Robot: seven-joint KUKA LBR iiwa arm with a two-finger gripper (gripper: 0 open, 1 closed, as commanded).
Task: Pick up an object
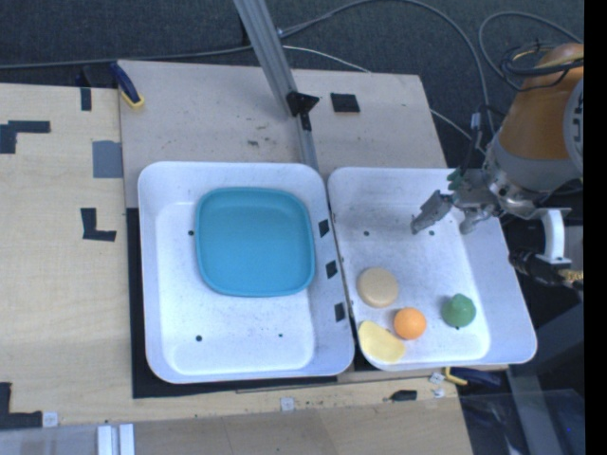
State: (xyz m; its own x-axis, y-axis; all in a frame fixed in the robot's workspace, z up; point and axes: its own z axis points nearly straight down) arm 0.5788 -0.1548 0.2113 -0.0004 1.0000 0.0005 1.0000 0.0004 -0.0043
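The right bin (493,254) holds a beige round piece (377,286), an orange ball (410,323), a green object (459,310) and a yellow piece (381,342), all grouped near its front. My gripper (442,224) hangs over the bin's back half, well behind these objects. It is open, with nothing between its fingers. The grey and orange arm comes in from the right edge.
The left bin (166,282) carries a blue square plate (254,241). A metal pole (280,64) slants up from the divider between the bins. Cables loop across the dark floor behind the bench.
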